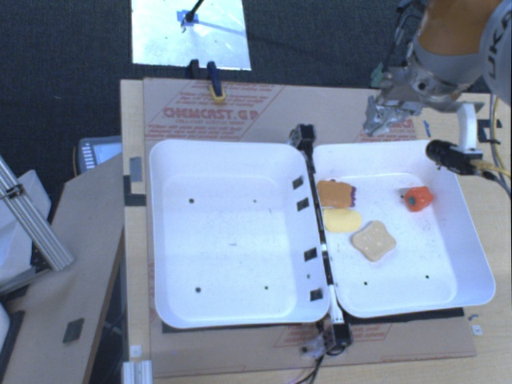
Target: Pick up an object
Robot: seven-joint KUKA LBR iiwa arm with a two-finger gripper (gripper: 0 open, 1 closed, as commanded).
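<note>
Camera view: my hand is hovering above the far rim of the right bin, and I cannot tell how it is set. Inside that bin an orange toy, a brown-and-purple piece, a yellow piece and a tan toast are lying.

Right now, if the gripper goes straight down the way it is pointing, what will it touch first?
Probably the far rim of the right bin, or the cardboard sheet just behind it. The gripper hangs above that edge, pointing down. Depth is unclear from this slanted view. The orange-red object lies nearer the camera, off that line.
</note>
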